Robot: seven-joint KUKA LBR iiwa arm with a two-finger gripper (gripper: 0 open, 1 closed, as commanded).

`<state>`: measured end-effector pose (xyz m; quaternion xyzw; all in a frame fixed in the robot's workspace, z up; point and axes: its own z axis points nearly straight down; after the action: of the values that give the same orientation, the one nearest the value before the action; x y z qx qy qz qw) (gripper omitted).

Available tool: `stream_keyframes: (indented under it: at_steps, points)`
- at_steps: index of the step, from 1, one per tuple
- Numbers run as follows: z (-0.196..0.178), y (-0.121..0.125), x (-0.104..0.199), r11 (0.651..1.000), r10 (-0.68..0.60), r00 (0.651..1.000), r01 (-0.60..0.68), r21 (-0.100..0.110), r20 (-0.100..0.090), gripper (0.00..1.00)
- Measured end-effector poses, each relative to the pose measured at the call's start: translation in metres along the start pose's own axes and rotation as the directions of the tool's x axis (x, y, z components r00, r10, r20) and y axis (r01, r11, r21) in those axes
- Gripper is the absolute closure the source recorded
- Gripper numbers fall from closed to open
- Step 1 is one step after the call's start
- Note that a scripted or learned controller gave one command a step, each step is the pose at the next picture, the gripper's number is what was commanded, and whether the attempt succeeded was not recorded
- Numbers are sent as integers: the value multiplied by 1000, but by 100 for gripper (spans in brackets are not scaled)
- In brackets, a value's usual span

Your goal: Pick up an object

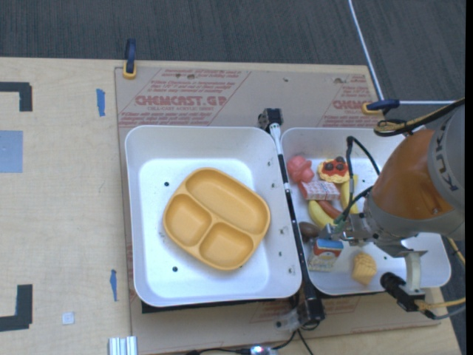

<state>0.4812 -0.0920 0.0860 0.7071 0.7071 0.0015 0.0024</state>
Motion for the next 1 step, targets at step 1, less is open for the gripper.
stream_keyframes:
  at_steps: [1]
  points:
    - [0, 0, 0, 1000, 0, 1000, 0, 0, 0, 0]
